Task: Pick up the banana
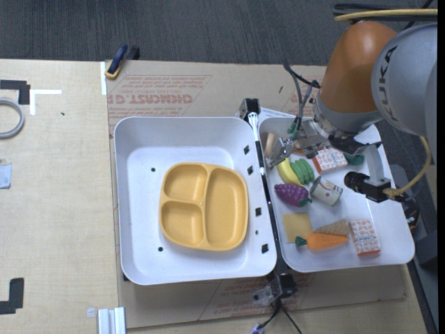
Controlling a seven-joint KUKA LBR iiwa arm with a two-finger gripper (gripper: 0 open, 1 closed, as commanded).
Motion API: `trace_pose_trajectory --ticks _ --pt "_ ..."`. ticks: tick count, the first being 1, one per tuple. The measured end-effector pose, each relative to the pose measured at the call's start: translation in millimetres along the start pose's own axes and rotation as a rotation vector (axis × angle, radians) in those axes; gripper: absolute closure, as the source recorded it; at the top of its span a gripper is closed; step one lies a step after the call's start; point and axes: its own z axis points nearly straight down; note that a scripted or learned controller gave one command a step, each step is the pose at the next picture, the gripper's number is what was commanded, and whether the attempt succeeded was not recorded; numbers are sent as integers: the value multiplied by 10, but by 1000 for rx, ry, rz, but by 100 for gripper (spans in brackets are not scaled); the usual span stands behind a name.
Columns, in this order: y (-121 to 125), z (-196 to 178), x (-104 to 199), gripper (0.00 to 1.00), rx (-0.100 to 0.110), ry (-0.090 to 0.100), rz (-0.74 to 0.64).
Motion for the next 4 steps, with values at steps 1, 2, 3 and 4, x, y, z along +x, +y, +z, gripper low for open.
trace_pose_trajectory --ticks 1,2,3,4 --pt "0 0 0 0 0 0 0" --pt "0 0 0 0 0 0 0" --pt "0 0 0 0 0 0 0" --pt "0 0 0 0 0 0 0"
